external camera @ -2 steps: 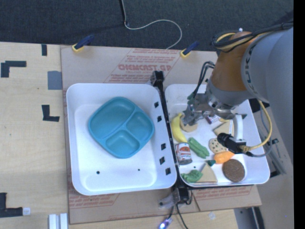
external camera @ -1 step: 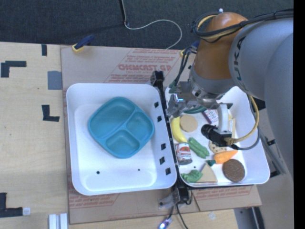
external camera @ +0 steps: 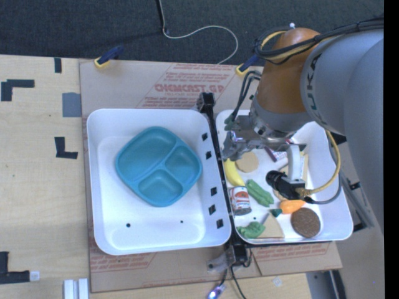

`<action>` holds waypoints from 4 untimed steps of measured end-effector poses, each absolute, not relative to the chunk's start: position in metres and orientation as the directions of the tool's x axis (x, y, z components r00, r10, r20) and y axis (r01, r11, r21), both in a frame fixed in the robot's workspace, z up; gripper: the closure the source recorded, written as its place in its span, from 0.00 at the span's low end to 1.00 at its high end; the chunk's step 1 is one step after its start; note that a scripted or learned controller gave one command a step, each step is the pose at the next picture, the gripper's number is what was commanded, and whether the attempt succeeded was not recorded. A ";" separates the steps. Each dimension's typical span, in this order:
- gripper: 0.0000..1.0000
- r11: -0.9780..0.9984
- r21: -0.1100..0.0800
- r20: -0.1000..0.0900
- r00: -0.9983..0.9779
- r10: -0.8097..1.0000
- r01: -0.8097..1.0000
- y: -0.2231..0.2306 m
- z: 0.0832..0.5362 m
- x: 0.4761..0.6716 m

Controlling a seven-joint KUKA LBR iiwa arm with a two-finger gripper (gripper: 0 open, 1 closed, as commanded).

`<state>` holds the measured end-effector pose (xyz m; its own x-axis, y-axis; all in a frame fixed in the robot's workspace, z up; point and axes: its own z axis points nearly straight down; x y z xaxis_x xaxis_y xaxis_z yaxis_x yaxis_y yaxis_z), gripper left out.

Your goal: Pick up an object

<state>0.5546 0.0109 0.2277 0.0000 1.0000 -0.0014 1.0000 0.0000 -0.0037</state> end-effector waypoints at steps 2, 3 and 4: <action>1.00 0.003 -0.010 0.000 -0.003 1.000 1.000 0.002 0.267 0.482; 1.00 0.003 -0.002 0.000 -0.003 1.000 1.000 0.017 0.278 0.483; 1.00 -0.001 0.001 -0.001 0.001 1.000 1.000 -0.005 0.313 0.485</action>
